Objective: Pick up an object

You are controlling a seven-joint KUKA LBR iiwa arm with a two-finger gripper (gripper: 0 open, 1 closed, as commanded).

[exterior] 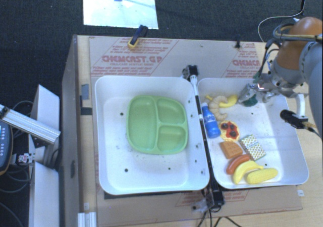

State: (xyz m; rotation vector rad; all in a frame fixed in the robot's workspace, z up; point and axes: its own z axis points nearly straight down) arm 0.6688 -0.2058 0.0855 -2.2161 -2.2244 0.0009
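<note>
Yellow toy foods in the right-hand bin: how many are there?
3. One yellow piece lies near the bin's far edge by the shrimp; a banana and a lemon-shaped piece lie together at the near edge. The gripper might hide more.

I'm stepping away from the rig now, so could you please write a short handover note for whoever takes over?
Gripper: low over the far end of the right white bin; finger state unclear, nothing seen held.
Right bin holds: blue plastic bottle, yellow toy banana, orange toy sausage, checkered square block, and other small toy foods.
Left white bin holds a green divided plate.
Done: no pick visible.
Left: grasp and lift one object.
</note>
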